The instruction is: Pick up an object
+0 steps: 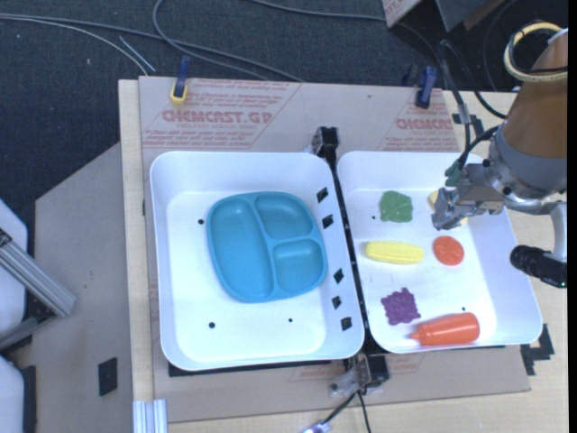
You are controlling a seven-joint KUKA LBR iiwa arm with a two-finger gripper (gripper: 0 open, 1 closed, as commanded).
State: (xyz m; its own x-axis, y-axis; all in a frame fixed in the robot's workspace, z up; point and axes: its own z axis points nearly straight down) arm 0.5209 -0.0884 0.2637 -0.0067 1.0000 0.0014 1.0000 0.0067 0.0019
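Jaws [448, 216]: poised over the far part of the right bin [514, 287], pointing down; whether spread or pressed together cannot be told, and nothing is seen between them
Arm [538, 124]: grey with an orange band, reaching in from the right
Red round piece [449, 251]: lies in the right bin just nearer than the jaws, close under them but apart; small, orange-red, like a toy tomato
Green piece [396, 207]: just left of the jaws, in the far part of the right bin; knobbly, leaf green
Yellow piece [393, 253]: left of the red round piece, lying crosswise; long and ridged like a corn cob
Purple piece [400, 306]: nearer, below the yellow piece; lumpy, like a grape bunch
Orange long piece [447, 329]: at the near edge of the right bin, lying crosswise; carrot-like, orange-red
Blue tray [267, 244]: in the middle of the left bin [180, 305]; turquoise, three compartments, turned a little askew
Table [234, 97]: brown board beneath both bins, printed in red "CHEMCAST GP" at far left and again, partly hidden, at far right
Clamps: one yellow and blue [180, 87] at the far left edge, one blue [425, 86] at the far right edge
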